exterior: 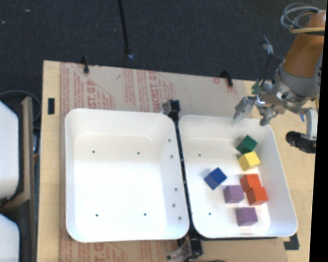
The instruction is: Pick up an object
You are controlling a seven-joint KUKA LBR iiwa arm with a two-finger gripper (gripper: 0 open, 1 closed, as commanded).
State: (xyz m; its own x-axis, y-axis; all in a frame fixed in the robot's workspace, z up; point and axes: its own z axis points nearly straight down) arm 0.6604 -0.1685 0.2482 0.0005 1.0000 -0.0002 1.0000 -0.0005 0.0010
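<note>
Claw point(249, 115) sits in the upper right of the frame, above the far rim of the right bin point(281, 220), hanging from the grey arm point(301, 59) with its orange band. Two fingers are spread apart, one at the left over the bin's upper edge and one at the right; nothing lies between them, so the claw is wide open and has hold of nothing. Blocks all lie in the right bin, lower in the frame than the claw. Nearest is the green block point(246, 144), just below and slightly right of the claw's midpoint, apart from it. Yellow block point(249, 160) touches the green one on its lower side. Below that, orange block point(250, 181) and a red-orange block point(257, 194) are pressed together. Blue block point(215, 178) lies alone toward the bin's middle, left of the orange pair. One purple block point(233, 194) sits just beside the red-orange block on its left; a second purple block point(246, 216) lies nearest the lower rim. Left bin point(73, 149) takes the centre-left of the frame, its rim touching the right bin's along a dark clip line. Both bins rest on a cardboard sheet point(116, 91) with red printing, laid on the counter point(301, 165).
</note>
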